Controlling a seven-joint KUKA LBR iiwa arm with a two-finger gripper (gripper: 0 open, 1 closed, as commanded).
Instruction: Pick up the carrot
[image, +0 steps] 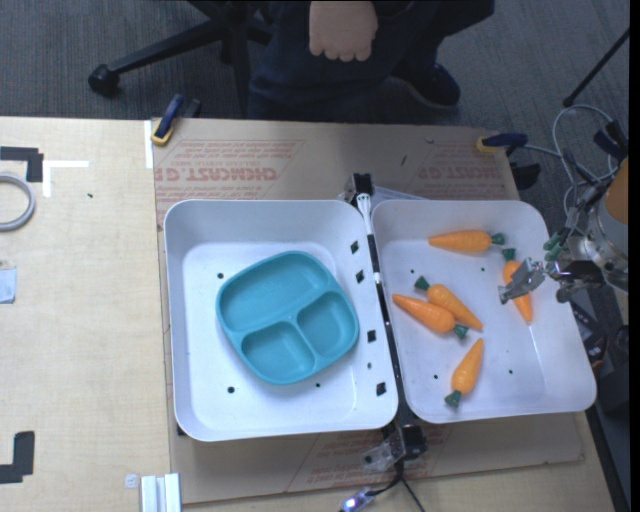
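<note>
Nearby, the end effector (522, 283), its grip unreadable, sits over a carrot (521, 296) beside four others in the right bin (560, 385).

One fixed camera looks down from above at a slant, taking in both shallow white plastic bins (190, 400) side by side.

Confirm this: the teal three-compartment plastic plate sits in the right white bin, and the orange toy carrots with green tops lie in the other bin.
Wrong on one point: the camera view shows the teal three-compartment plastic plate in the left white bin, not the right. The orange toy carrots with green tops do lie in the other bin, the right white bin.
</note>
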